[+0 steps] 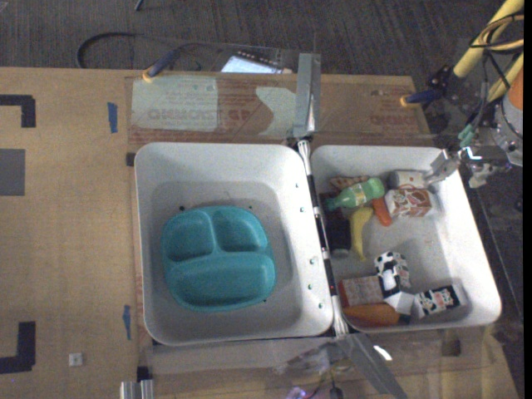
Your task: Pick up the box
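box (409, 204), carrot (381, 212) touching, bottle (357, 195) near

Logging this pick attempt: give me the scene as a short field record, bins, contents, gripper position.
left bin: holds a teal divided tray
right bin: holds toy food and small cartons
far end of right bin: green bottle, banana, white and red box, small white box
near end of right bin: cow-print carton, black and white carton, flat brown box, orange item
gripper: over the far right part of the right bin, beside the small white box
grasp: no item seen between the fingers
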### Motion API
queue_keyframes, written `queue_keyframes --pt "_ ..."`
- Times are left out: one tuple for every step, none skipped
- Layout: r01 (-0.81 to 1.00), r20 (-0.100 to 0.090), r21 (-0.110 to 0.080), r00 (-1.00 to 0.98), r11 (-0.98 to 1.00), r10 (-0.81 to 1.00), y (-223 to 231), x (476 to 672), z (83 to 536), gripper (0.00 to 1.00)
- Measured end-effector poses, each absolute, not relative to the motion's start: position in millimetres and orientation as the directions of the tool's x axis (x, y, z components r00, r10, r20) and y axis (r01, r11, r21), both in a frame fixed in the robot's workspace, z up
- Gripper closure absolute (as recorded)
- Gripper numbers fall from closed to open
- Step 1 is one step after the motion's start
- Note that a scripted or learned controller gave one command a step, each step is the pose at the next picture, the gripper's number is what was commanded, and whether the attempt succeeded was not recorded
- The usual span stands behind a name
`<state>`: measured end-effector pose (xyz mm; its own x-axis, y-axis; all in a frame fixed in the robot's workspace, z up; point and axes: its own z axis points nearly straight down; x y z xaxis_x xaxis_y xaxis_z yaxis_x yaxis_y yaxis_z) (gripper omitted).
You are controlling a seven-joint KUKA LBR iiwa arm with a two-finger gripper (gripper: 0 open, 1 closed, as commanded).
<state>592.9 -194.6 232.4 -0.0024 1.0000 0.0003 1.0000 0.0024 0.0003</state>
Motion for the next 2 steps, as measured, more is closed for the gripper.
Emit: queue_keyframes --pt "0.991 -0.003 0.004 -0.137 0.137 0.991 -206.8 633.7 411.3 0.00" --pt "0.990 -0.007 0.008 -0.142 0.142 0.990 -204.7 635.3 422.7 1.00"
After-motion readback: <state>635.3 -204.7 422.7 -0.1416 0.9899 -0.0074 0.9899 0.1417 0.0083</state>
